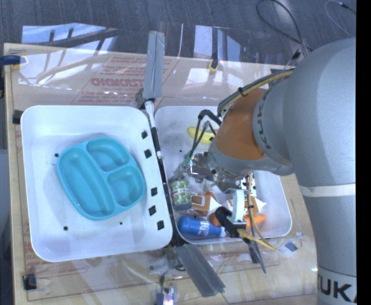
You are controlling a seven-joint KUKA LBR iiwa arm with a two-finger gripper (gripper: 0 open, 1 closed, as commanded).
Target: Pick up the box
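Your arm (300, 126) reaches in from the right and hangs over the right bin (281, 218); its orange band sits above the clutter; the claw (220, 183) is buried beneath the wrist, so you cannot tell how it stands. The box (201, 202), small and orange, lies in that bin just beside the claw, between a green-labelled jar (180, 192) and a blue bottle (198, 227); a yellow item (195, 133) lies farther back. In the left bin (36, 132) rests a blue divided tray (101, 176).
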